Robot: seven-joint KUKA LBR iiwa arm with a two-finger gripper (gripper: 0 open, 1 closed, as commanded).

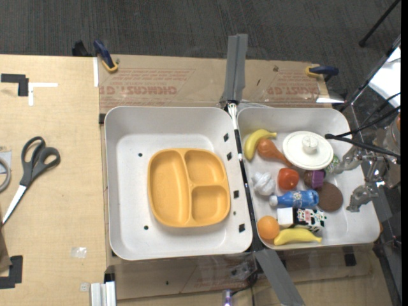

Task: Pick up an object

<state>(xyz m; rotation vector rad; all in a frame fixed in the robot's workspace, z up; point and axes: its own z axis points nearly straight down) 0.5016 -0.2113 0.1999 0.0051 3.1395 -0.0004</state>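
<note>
Risking a miss: right bin [357,231] is crowded, items touching, so fingers could clip a neighbour. Left bin [121,171] holds an orange tray [189,187]. Likely targets, right of frame: white lid [308,149], two bananas, tomato. Gripper [363,193] at right edge; opening can't be judged.

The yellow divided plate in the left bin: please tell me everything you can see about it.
The yellow divided plate looks like smooth plastic, a rounded rectangle with three compartments: one long, two smaller. It lies flat, right side up, slightly turned, near the middle of the left bin, on the bin's floor. Nothing lies in it and nothing else touches it.
</note>
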